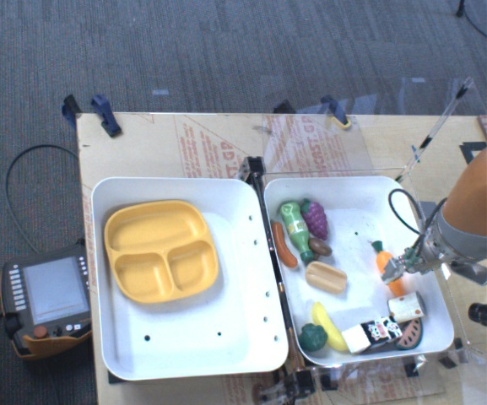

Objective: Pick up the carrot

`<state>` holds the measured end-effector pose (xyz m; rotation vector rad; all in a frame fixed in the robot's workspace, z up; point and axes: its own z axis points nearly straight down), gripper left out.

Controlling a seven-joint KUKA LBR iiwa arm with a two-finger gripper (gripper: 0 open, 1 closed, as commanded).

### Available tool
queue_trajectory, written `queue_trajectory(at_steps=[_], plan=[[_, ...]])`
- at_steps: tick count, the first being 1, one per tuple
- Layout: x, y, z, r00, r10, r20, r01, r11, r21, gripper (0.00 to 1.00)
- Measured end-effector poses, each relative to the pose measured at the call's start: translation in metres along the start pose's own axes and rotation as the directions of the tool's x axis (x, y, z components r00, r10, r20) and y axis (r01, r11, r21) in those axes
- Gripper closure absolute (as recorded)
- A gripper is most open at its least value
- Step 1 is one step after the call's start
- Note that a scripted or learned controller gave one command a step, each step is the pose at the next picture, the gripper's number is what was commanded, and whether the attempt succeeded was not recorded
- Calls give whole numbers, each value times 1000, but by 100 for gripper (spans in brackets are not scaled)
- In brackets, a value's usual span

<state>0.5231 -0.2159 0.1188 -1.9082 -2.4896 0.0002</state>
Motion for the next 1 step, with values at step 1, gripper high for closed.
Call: queue_trajectory(at_steps=[1], plan=[[53, 61, -46, 987, 162, -1, -162, 987, -1, 100]])
